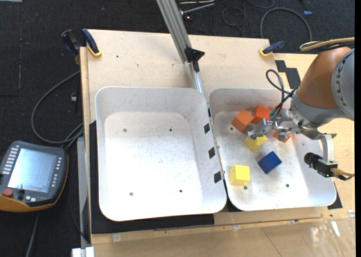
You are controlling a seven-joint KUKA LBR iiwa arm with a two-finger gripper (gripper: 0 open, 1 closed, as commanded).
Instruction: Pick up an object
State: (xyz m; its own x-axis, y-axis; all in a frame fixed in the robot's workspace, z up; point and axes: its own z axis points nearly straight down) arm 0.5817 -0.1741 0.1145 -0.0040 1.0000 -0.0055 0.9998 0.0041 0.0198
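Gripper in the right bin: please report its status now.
Gripper low in right bin, among the blocks. Touching small yellow block; grasp not confirmed. Orange blocks crowd it; blue block and yellow cube lie apart.

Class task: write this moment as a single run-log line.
arm: over right white bin | gripper: low among blocks, by small yellow cube | grasp: unconfirmed | blue cube: loose
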